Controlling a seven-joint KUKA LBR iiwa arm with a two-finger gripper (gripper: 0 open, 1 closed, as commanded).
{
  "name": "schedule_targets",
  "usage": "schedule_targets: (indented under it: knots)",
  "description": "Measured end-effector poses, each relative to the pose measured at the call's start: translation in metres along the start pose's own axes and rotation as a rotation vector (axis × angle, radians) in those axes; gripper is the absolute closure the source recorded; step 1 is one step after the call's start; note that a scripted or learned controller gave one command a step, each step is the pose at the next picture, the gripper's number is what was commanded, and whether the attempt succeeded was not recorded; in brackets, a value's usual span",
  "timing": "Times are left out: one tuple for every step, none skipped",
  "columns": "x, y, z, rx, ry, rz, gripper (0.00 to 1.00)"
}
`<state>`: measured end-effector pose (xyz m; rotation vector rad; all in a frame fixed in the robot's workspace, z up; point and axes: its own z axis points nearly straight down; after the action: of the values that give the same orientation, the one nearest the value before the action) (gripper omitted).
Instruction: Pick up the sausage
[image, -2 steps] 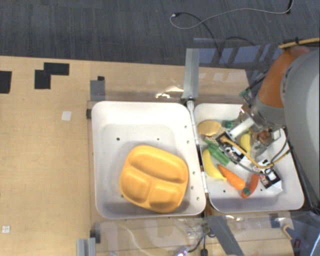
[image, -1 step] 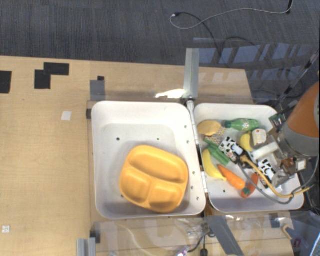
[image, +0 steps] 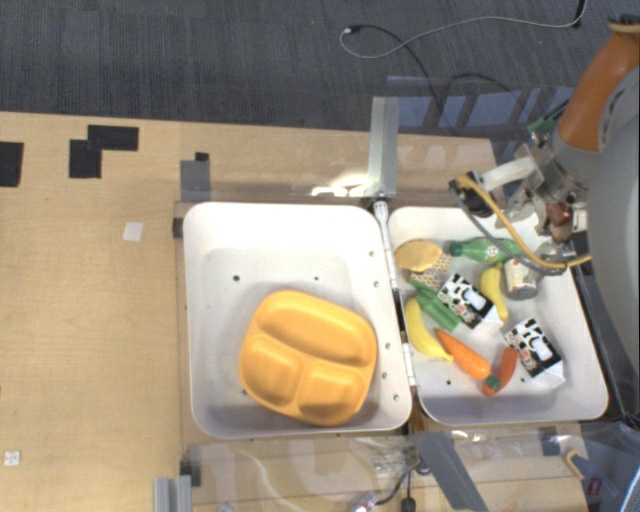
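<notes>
The short reddish-brown sausage (image: 505, 366) lay untouched near the front of the right shallow white bin (image: 590, 400), beside an orange carrot (image: 465, 355). The gripper (image: 520, 278) hovered well above it; its finger state could not be told, so picking remained undone

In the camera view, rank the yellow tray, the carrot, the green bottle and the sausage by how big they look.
1. Yellow tray, by far the largest.
2. Green bottle and carrot: they look about alike, so no ranking between them.
3. Sausage, the smallest, lying against the carrot's tip.
</notes>
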<state>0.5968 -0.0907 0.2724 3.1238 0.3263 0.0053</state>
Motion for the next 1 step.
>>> schedule_targets:
  knots:
    - [-0.0639,0.0287,0.1449,-0.003,0.007,-0.140,0.00]
